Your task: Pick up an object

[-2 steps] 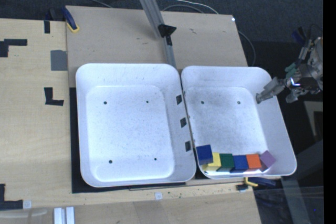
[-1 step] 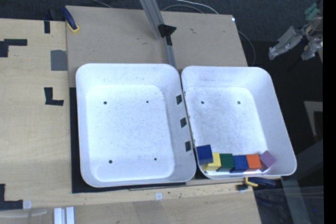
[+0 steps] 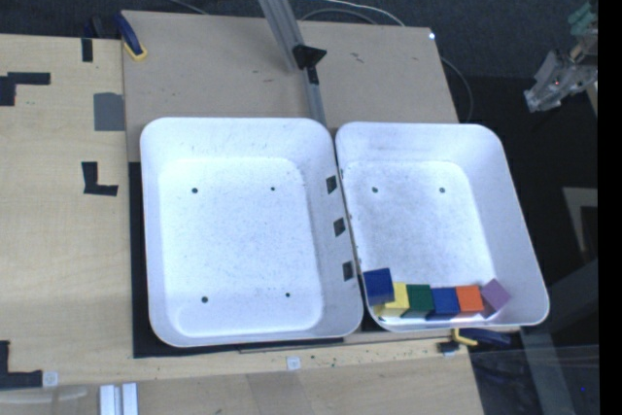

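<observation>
Counter (image 3: 58, 209) carrying two white bins side by side; left bin (image 3: 233, 238) is lying bare, right bin (image 3: 437, 209) is holding all the blocks, bunched in a row along its near wall. Blocks are running from a blue one (image 3: 377, 284) sitting on or against a yellow one (image 3: 394, 306), then green (image 3: 419, 297), a second blue (image 3: 445, 301), orange (image 3: 469, 298), and purple (image 3: 495, 293) at the right end, tilted against the bin's corner. Hand (image 3: 562, 83) is hanging well off to the upper right, outside both bins, high and far from the row; can't tell whether it is wide or narrow, too small and blurred. Step in hand, as I'm judging it: approach has not started, so pick a target first. Row is packed, blocks touching each other and hugging the wall, so a straight drop onto a middle block is risking a jam. Better bet is going for an end block, the raised blue one or the purple, coming down with the jaws set across the free sides rather than along the row, and staying off the sloped wall. Hard to make out: whether the first blue is stacked or just leaning, how much of the yellow is covered, gaps between blocks, and the arm itself, which is being cut off at the right.
</observation>
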### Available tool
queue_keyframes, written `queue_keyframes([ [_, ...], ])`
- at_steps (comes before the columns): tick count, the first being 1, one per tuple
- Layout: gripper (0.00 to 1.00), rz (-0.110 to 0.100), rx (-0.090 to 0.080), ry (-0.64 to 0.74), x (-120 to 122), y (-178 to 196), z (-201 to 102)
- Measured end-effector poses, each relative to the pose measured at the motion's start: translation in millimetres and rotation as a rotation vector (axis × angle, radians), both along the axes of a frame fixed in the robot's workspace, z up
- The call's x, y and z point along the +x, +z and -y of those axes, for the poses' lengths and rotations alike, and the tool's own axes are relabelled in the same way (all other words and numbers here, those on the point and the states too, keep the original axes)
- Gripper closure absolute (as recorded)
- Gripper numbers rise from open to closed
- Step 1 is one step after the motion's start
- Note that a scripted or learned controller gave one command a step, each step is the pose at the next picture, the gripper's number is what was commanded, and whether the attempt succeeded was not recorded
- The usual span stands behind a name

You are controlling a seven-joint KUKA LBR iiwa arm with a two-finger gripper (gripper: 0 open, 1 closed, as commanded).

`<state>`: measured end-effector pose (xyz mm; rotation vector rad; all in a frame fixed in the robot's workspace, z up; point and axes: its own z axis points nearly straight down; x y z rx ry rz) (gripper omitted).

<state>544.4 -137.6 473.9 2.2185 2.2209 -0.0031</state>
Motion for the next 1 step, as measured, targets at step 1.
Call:
queue_keyframes([
  [1, 0.00, -0.001, 0.000, 0.000, 0.0, -0.6, -0.3],
])
